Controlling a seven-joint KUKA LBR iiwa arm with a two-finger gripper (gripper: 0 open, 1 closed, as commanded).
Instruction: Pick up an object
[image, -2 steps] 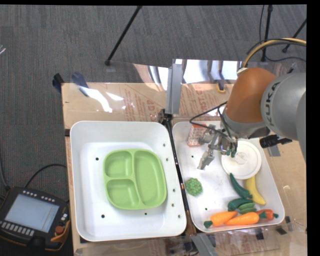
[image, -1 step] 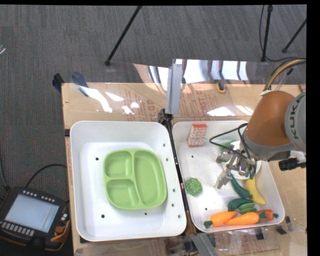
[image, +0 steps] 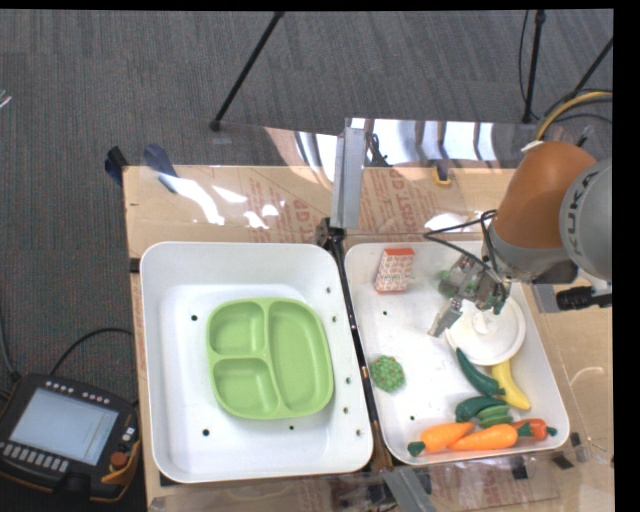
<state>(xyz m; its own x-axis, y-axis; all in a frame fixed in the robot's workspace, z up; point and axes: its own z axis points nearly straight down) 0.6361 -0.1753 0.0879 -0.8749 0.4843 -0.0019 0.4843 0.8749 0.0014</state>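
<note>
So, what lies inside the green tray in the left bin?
The green tray lies in the left bin. All three compartments show bare green, with nothing in them. What is under the tray is covered.

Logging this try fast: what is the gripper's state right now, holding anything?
Gripper: above the right bin beside the white plate; open or shut cannot be told, nothing seen held.

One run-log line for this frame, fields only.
phase: approach | tool: over right bin, beside white dish | held: nothing seen | left bin: green tray
</note>
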